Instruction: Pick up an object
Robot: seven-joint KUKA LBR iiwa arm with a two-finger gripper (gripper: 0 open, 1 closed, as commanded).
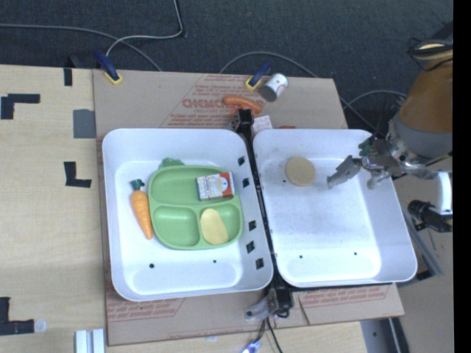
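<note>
Spreading its fingers with nothing between them, the hand [357, 171] is hovering over the right bin [383, 263] near its right edge. One tan disc [300, 171] is lying there. One green tray [176, 223], one carrot [141, 210], one carton [214, 186] are sitting in the left bin [184, 282]. Cardboard is covering the counter [44, 234].

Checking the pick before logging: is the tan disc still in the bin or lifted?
In the bin. The tan disc lies flat on the right bin floor, apart from the gripper.

Glossy white plastic bins [324, 271] on matt brown cardboard [199, 105].
</note>
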